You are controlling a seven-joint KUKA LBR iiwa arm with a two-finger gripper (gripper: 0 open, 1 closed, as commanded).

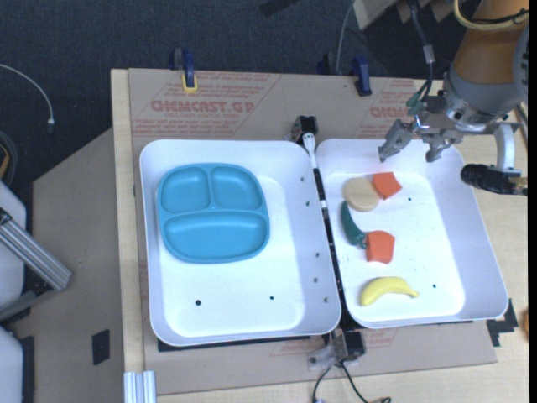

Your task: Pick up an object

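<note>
My gripper point(414, 148) hangs above the far edge of the right bin point(457, 225), fingers spread apart and nothing between them. Just below it lies an orange block point(386, 184) touching a tan round piece point(362, 195). A dark green curved piece point(350, 224) lies beside a second orange block point(380, 246). A yellow banana point(387, 290) rests near the bin's front edge.
The left bin point(168, 300) holds a blue divided plate point(214, 212). Clamps point(189, 78) sit on the board's far edge, and a black bracket point(305, 128) stands between the bins. The arm's orange band point(495, 7) is at the upper right.
</note>
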